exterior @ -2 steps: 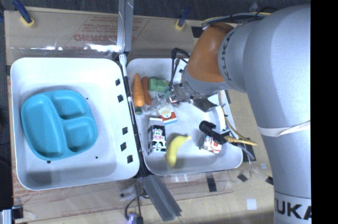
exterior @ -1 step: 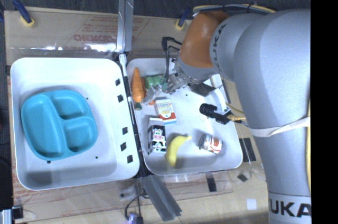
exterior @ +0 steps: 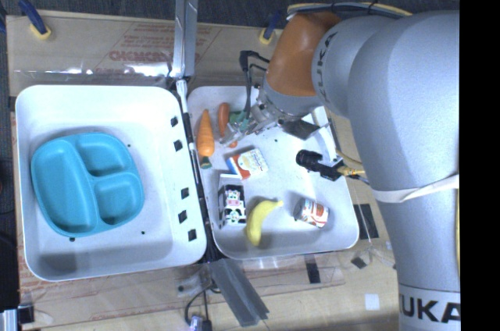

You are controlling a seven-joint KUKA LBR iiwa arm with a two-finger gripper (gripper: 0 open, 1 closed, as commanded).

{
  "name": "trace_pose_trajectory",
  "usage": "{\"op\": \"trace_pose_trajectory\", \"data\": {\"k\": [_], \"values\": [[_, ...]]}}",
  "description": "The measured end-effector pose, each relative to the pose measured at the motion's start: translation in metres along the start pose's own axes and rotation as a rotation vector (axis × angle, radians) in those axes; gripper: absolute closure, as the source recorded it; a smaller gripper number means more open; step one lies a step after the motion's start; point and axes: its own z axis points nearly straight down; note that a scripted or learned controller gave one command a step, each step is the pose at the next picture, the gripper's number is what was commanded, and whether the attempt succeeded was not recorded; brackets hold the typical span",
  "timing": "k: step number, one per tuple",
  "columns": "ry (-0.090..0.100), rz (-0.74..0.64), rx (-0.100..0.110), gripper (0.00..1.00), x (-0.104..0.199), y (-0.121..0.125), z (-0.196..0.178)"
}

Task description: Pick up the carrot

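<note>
The carrot (exterior: 205, 136), orange with a green stem end pointing toward the front, lies lengthwise against the left wall of the right bin (exterior: 344, 232). My gripper (exterior: 241, 126) hangs low over the back of that bin, just right of the carrot and apart from it. A short red-orange sausage-like piece (exterior: 223, 116) lies between the carrot and the gripper. Nothing shows held at the gripper's tip.
In the right bin lie a small white and orange carton (exterior: 248, 161), a black and white cow-print carton (exterior: 231, 205), a banana (exterior: 260, 219) and a tipped can (exterior: 312, 213). The left bin (exterior: 47, 107) holds a blue divided tray (exterior: 86, 181).
</note>
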Motion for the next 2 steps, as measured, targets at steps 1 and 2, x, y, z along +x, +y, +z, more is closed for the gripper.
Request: {"op": "trace_pose_trajectory", "data": {"k": [1,2], "values": [[0.004,0.062,-0.001,1.0,0.1105,0.0206,-0.0891],[0.005,0.057,0.0,1.0,0.1111,0.0212,-0.0986]]}}
